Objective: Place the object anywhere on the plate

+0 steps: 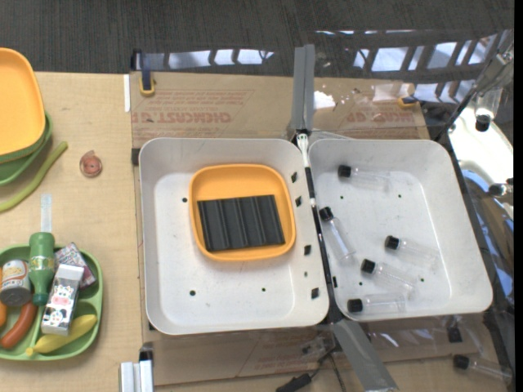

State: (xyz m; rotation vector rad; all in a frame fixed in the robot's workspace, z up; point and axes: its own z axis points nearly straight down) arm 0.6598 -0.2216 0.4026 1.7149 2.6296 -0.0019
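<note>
Left white bin [163,300]: orange square plastic plate [242,188] bearing a dark ribbed mat; right white bin [458,243]: five clear black-capped tubes [409,250], transparent bodies faint against the white; gripper state indeterminable.

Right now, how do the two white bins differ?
The left bin holds one orange plate with a dark ribbed rectangle lying on it. The right bin holds about five clear tubes with black caps, scattered loose and pointing different ways. The left bin's load sits in its upper middle; the right bin's is spread across the floor. Both are shallow, white, side by side.
</note>
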